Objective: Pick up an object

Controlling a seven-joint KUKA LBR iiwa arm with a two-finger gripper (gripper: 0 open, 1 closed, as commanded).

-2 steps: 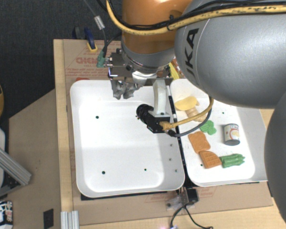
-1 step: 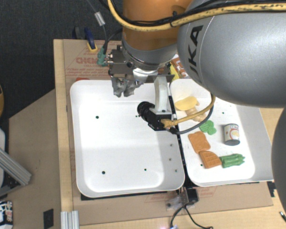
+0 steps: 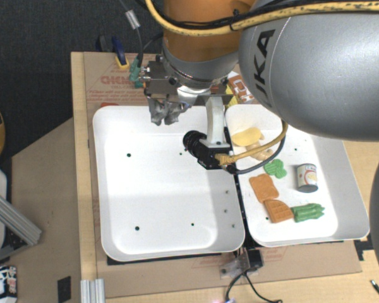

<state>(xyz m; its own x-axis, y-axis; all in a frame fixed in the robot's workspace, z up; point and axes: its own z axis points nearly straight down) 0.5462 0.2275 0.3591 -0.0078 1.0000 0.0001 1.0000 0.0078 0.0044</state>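
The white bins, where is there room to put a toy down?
The left bin has bare floor across its middle and front, bordered by its rim and the gripper at its back. The right bin is crowded: yellow piece, green pieces, can, orange slices. Bare room there lies along its far right rim.

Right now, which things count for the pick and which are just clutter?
Job:
pincer over the left white bin
right white bin: pale yellow piece, small tin can, two orange-brown slabs, green toys

Clutter:
blue-yellow tool
brown cardboard sheet
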